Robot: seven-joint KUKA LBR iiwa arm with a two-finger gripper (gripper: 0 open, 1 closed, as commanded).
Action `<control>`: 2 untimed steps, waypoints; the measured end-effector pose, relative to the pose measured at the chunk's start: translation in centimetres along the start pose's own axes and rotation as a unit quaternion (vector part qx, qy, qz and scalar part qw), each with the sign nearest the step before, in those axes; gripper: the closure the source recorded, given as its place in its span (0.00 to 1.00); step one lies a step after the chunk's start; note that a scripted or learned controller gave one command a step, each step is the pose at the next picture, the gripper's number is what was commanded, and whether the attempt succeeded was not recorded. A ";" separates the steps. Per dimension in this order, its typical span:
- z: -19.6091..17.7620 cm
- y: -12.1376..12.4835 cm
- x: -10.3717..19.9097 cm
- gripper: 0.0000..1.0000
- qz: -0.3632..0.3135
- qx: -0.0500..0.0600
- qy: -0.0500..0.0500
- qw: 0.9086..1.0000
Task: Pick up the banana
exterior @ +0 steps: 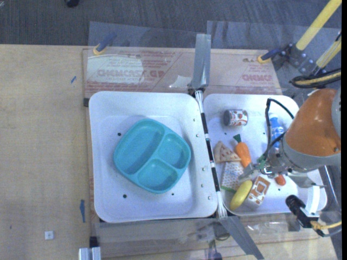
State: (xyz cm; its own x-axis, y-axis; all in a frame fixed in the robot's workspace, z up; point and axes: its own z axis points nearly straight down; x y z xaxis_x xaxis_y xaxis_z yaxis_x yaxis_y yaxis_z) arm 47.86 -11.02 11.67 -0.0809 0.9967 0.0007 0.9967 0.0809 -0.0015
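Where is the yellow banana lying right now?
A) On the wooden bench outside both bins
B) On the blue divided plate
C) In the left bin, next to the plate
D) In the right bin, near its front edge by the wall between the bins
D: the banana lies near the front of the right bin, beside a small orange-and-white box, while the blue divided plate sits in the left bin.

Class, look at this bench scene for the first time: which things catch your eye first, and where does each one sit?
A turquoise divided plate lies alone in the left bin. The arm's orange band looms over the right bin, where the yellow banana lies near the front edge among small toy foods, beside a carrot and a can.
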 end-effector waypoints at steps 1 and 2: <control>1.9 0.8 0.8 0.00 -0.068 -0.010 -0.003 0.998; 1.9 1.8 0.8 0.00 -0.162 -0.013 -0.007 0.987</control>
State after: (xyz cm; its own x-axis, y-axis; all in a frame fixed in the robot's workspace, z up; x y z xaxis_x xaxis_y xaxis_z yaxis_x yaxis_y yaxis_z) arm 49.60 -10.08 9.74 -0.3959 0.9181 -0.0166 0.9179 0.3962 0.0213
